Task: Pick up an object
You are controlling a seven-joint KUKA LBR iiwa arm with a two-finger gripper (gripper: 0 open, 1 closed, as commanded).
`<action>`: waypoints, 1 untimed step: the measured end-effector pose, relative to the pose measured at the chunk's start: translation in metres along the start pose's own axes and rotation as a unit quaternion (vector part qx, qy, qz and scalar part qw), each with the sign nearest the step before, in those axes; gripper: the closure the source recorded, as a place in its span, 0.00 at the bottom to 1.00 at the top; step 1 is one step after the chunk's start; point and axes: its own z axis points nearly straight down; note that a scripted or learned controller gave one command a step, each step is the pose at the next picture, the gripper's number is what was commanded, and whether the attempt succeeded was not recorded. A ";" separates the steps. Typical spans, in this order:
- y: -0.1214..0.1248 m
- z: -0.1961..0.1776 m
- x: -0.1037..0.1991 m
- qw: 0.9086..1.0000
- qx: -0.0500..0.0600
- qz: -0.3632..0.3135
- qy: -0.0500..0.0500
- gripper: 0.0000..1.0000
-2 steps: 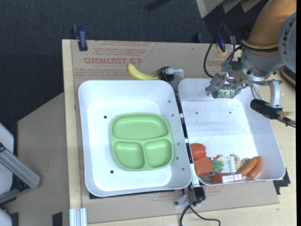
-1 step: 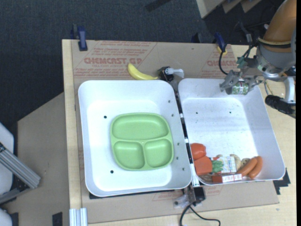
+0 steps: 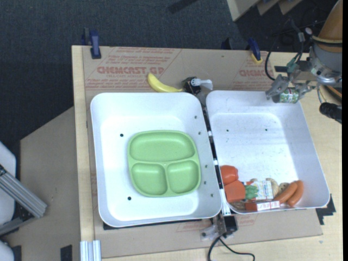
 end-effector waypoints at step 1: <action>0.000 0.000 0.002 1.000 0.001 -0.001 0.001 0.00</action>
